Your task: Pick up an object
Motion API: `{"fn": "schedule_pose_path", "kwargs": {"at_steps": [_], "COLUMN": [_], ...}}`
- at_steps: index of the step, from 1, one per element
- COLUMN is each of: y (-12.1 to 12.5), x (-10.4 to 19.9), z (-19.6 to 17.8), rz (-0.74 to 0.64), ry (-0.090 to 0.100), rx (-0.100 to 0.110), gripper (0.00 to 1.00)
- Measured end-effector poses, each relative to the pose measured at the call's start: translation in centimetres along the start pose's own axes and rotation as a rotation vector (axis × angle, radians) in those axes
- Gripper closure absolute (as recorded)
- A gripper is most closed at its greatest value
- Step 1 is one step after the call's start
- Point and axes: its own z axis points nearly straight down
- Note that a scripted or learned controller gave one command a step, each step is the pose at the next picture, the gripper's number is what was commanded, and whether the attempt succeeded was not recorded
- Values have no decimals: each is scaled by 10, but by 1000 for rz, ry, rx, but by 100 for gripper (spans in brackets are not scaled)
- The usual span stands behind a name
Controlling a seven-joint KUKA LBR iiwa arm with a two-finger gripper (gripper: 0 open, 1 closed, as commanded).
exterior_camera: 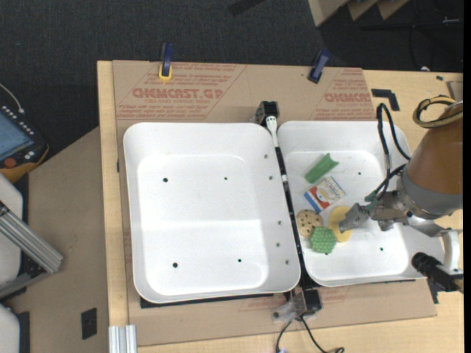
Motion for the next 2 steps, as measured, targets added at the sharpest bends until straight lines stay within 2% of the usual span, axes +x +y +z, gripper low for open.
{"fn": "schedule_pose_path", "kwargs": {"at_steps": [1, 2], "y": [0, 1], "x": [5, 4], "z": [49, 36], "rz": [0, 1], "ry": [-2, -5], "rx": [-5, -12], "gripper": [0, 100]}}
